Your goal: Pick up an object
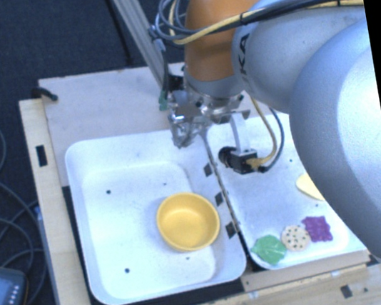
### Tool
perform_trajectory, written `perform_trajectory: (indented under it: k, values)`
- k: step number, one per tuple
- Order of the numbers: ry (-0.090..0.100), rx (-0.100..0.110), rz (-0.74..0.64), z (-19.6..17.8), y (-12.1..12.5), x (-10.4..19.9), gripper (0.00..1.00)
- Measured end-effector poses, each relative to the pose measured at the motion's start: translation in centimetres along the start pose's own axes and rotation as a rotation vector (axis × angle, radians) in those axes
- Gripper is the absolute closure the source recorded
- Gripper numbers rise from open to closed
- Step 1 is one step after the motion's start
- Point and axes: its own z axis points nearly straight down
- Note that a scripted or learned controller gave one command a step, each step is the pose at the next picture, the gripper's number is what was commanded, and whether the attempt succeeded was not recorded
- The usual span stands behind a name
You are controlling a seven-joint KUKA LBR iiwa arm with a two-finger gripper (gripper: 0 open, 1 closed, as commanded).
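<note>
The hand (186, 133) hangs over the far rim of the left bin (97, 200), and I can't tell its state. It holds nothing. The yellow bowl (187, 221) sits nearer. Next, reach down to it.

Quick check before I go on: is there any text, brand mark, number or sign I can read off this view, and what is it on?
"K": one dark letter, cut off by the orange band, on the grey arm; the rest of the marking is hidden.
Screen of the handheld device at the left edge: too small and blurred to read.
Yellow bowl, left bin, right bin and the small items in it: no text shows.
</note>
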Motion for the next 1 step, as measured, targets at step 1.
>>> perform_trajectory:
  k: [1]
  values:
    - [-0.002, 0.002, 0.003, 0.03, -0.05, -0.31, 0.0]
